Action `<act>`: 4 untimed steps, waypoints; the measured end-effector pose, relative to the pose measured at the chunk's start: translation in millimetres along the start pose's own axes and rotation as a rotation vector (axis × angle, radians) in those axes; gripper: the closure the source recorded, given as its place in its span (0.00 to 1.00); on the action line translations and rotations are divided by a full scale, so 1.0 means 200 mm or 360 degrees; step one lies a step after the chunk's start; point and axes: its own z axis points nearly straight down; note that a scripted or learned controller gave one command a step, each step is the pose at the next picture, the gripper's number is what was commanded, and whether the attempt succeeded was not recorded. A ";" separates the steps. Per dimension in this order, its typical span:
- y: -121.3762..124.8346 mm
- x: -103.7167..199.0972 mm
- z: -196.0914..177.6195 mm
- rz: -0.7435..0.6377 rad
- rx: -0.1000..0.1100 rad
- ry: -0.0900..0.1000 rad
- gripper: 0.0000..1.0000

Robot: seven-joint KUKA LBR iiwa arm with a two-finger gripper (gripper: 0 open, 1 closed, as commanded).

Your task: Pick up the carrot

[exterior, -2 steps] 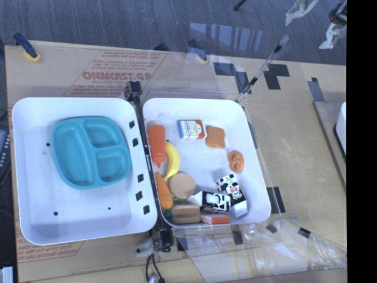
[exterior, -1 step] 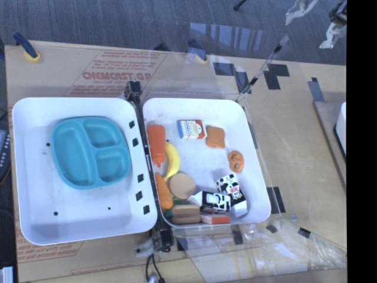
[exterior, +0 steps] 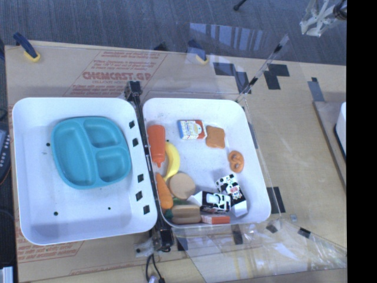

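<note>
The carrot (exterior: pixel 164 191) lay near the right bin's (exterior: pixel 254 158) front-left corner, against the dividing wall, its long axis running front to back. The hand (exterior: pixel 321 12) hung far beyond at top right; its state couldn't be told.

Two shallow white bins stood side by side: the left bin (exterior: pixel 29 158) and the right bin (exterior: pixel 250 134).

Left bin, one item:
- one blue divided plate (exterior: pixel 91 152) (three compartments).

Right bin, counted by kind:
- one carrot (exterior: pixel 164 191)
- one banana (exterior: pixel 172 161)
- one orange-red bottle (exterior: pixel 156 144)
- one small carton (exterior: pixel 191 129) (blue and white print)
- one toast-coloured slice (exterior: pixel 215 137)
- one small orange pretzel-like piece (exterior: pixel 236 160)
- one round tan bun (exterior: pixel 182 186)
- one brown loaf-shaped piece (exterior: pixel 186 213)
- one flat red piece (exterior: pixel 215 219)
- two black-and-white patterned cartons (exterior: pixel 224 194) (the pair touched).
</note>
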 end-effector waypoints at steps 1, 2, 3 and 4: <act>-0.01 0.01 -0.05 -0.0020 0.0011 -0.0009 1.00; -0.02 0.03 -0.10 -0.0038 0.0020 -0.0019 1.00; -0.03 0.04 -0.16 -0.0053 0.0028 -0.0029 1.00; -0.04 0.05 -0.21 -0.0069 0.0037 -0.0038 1.00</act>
